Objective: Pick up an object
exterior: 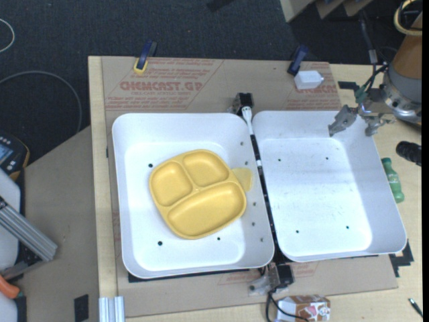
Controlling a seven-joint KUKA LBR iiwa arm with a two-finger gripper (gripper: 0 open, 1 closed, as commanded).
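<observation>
We find the pincer spread open and empty over the far right corner of the right shallow white plastic bin, while the yellow three-compartment plastic plate lies flat in the left bin, well apart leftward.

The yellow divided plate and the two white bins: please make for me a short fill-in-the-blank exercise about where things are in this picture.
1. The yellow divided plate lies in the ____ bin as the camera sees it.
2. The plate has ____ compartments.
3. The gripper hangs over the far edge of the ____ bin.
4. The green object lies ____ the bins, beside the right one.

Missing words: left; three; right; outside
</observation>
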